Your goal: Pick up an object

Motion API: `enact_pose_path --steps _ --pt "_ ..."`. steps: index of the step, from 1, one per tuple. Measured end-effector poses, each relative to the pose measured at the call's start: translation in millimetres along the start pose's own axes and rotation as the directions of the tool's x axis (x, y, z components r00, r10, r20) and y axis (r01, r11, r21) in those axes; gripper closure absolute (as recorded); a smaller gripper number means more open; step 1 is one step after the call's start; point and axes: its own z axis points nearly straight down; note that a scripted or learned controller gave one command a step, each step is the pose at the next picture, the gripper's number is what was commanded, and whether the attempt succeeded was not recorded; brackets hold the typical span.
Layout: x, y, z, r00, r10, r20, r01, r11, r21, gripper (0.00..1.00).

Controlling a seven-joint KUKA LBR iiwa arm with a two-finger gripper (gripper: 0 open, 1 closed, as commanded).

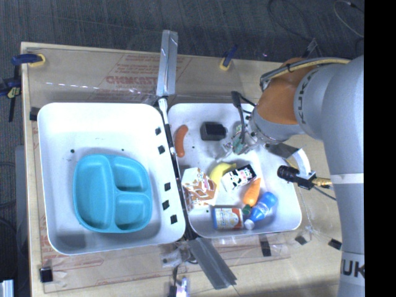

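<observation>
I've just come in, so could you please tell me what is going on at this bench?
The arm has its end effector low in the right bin, above the banana and beside a black block. A hot dog, carrot and blue bottle lie there. The left bin holds a blue divided plate.

My arm [337,104] is a thick, smooth grey tube of rounded segments with a matte metallic sheen. Above my wrist sits a broad orange band [278,101], bulging and glossy, edged by a thin pale ring. On my lower segment a narrow white stripe runs across the grey, and below it stand dark block letters, of which I can read "UK". A thin cable loops over the orange band along its upper edge. My gripper [240,140] is small and dark, mixed with silvery-green metal parts, too blurred to make out further.
</observation>
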Motion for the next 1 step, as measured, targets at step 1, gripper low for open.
enact_pose_path --steps 1 --pt "24.9 2.6 -87.0 0.997 0.078 0.0 -0.078 0.997 -0.001 1.0"
